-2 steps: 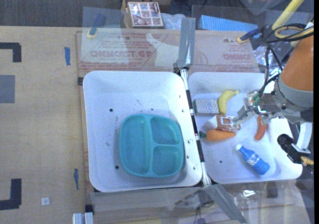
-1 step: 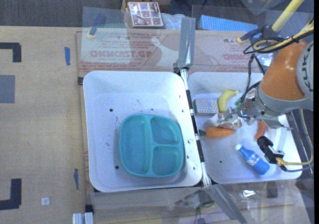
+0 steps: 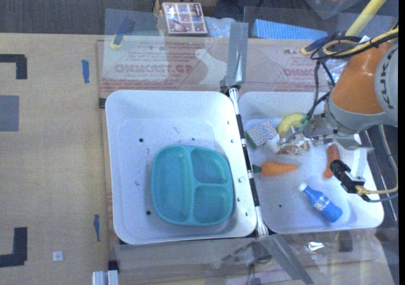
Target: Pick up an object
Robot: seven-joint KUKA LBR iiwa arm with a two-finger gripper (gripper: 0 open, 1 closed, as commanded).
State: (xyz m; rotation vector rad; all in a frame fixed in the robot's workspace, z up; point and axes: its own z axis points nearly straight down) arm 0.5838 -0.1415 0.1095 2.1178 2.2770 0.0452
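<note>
Two white bins; one teal divided tray, two carrots, one banana, one blue bottle

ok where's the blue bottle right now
The blue bottle lies on its side in the right bin, near that bin's front right corner, below and to the right of the carrot.

One fixed camera looks down at a slant on both white bins, arm entering from the right.
</note>
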